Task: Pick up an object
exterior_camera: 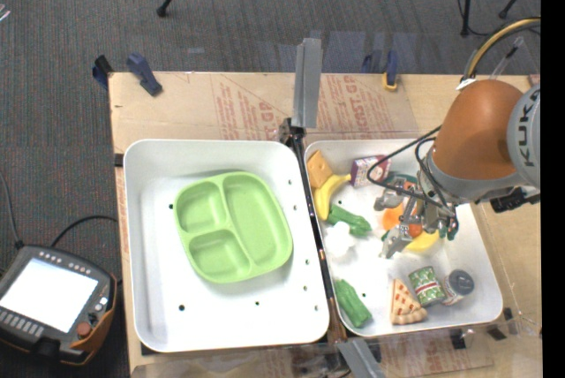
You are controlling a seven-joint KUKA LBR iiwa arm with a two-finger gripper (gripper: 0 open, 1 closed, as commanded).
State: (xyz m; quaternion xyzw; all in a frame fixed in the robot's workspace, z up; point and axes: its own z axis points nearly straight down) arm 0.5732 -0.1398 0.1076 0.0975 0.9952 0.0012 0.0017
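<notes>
Notably, the pincer (408,237), its state impossible to tell, hangs among crowded toys in the right bin (488,279), so it may snag the yellow piece (425,240) or slip off.

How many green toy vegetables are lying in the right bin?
2. One green vegetable lies beside the banana in the right bin's left part; another lies near its front edge. More may be hidden under the gripper.

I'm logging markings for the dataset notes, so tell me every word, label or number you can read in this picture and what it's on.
"KU", the visible start of white lettering cut off at the frame edge: on the grey robot arm.
Red mirrored print on the brown cardboard sheet under the bins: too distorted to read.
Label on the small red and green carton: too small to read.
</notes>
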